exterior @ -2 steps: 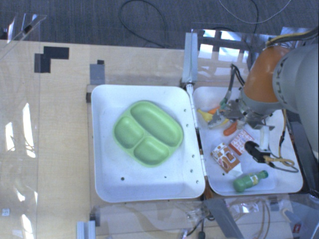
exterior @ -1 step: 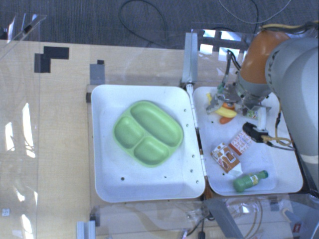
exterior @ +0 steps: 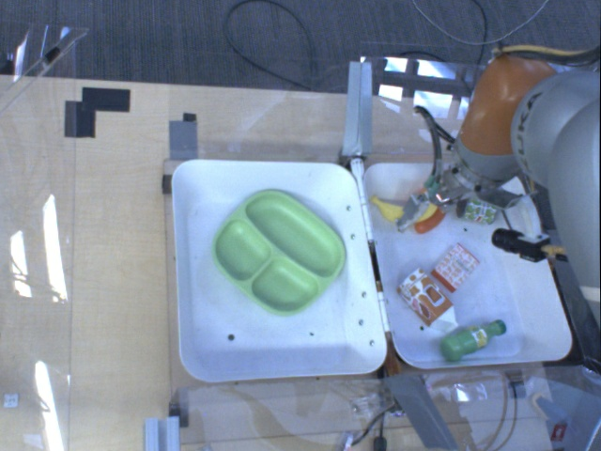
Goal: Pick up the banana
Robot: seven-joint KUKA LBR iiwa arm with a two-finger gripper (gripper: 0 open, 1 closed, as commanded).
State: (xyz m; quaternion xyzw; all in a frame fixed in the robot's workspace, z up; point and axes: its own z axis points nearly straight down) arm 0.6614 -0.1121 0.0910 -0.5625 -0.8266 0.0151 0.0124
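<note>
On the bench stand two shallow white bins side by side. The left bin (exterior: 202, 346) holds one thing, a green divided plate (exterior: 278, 249) with three compartments, which lies a little tilted near the middle of the bin. The right bin (exterior: 526, 346) holds several small things. There is one banana (exterior: 386, 209), yellow, which lies in the far left corner of this bin, close to the wall between the two bins. Just beside it, to the right, lies one orange-red object (exterior: 429, 220), too small to name surely. There are two small snack boxes with a red and white pattern: one (exterior: 456, 266) in the middle of the bin and another (exterior: 424, 296) just beside it, toward the near left. One green bottle (exterior: 471, 339) with a yellow label lies on its side near the front edge. One small green and white packet (exterior: 479, 211) lies near the far side, under the arm. The gripper (exterior: 425, 199) hangs low over the far left part of the right bin, just to the right of the banana and above the orange-red object. It is not possible to tell if it is open or closed, and the banana lies on the bin floor beside it.
</note>
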